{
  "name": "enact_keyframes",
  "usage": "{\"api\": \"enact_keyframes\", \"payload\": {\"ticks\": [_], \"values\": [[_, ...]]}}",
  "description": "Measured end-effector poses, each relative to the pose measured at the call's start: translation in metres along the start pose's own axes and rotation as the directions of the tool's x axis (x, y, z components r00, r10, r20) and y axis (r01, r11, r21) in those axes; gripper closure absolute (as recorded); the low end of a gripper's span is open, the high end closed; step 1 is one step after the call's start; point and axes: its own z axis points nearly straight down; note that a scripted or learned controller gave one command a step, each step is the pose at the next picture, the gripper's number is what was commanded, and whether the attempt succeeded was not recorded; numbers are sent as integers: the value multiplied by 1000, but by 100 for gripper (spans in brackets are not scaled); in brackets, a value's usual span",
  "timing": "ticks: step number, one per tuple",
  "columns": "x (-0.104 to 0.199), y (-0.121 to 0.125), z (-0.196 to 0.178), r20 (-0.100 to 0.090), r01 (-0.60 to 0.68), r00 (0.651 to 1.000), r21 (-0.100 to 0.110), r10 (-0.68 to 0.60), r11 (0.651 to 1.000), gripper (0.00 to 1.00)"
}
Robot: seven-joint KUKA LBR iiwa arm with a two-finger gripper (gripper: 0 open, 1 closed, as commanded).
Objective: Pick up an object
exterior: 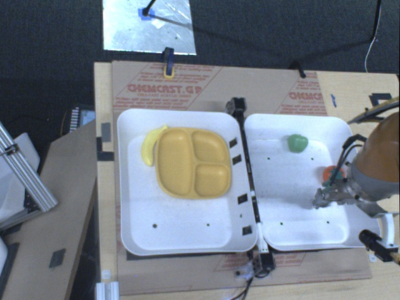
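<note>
A small green object (297,143) lies in the far part of the right bin (294,230). A small orange-red object (329,173) sits at that bin's right side, partly hidden by the arm. My gripper (330,197) reaches in from the right and hangs low over the right bin, just in front of the orange-red object. The wrist hides its tips. In the left bin (181,230) rests a yellow divided tray (190,162) with a yellow banana (149,145) along its left edge.
The two bins stand side by side on a cardboard-covered bench, with a black clip strip (245,167) between them. A shiny metal sheet (149,16) lies beyond the bench. An aluminium frame (25,180) stands at the left.
</note>
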Motion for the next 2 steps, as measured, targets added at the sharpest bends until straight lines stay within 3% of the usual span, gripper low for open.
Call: {"api": "enact_keyframes", "payload": {"ticks": [2], "values": [[1,13,-126,1,6,1000,-6,-6,1000,100]]}}
